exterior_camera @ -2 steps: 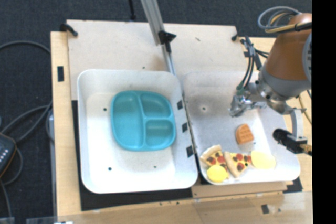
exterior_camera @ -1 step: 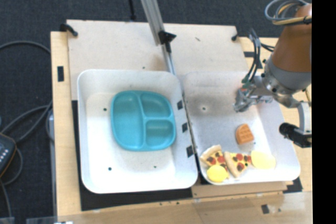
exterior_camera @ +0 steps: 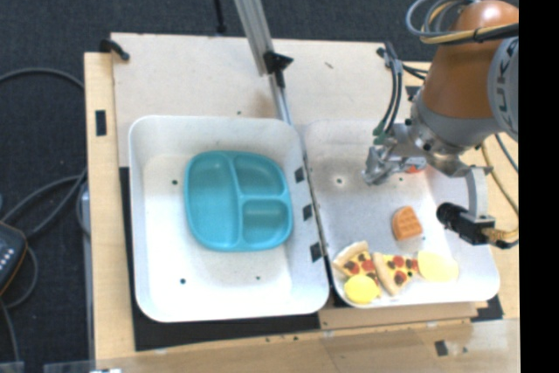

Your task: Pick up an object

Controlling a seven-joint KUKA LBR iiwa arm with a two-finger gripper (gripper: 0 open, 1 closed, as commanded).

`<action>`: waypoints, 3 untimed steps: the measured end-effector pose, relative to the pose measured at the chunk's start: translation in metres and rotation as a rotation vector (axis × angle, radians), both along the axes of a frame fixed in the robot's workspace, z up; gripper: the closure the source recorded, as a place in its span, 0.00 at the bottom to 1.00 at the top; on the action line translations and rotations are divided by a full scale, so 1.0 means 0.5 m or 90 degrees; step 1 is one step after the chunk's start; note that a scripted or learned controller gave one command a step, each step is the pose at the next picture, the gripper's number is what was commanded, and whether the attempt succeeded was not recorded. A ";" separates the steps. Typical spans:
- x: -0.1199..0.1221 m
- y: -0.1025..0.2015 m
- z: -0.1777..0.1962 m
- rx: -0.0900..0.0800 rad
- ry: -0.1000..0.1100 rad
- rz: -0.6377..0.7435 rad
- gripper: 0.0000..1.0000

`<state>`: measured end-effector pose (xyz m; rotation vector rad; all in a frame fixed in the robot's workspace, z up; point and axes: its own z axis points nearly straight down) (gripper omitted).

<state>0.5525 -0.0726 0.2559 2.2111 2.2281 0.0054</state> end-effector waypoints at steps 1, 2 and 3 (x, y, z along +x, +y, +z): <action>0.018 0.122 0.007 0.001 0.001 0.001 1.00; 0.045 0.219 -0.016 0.000 0.002 0.000 1.00; 0.036 0.318 -0.009 0.000 0.002 0.000 1.00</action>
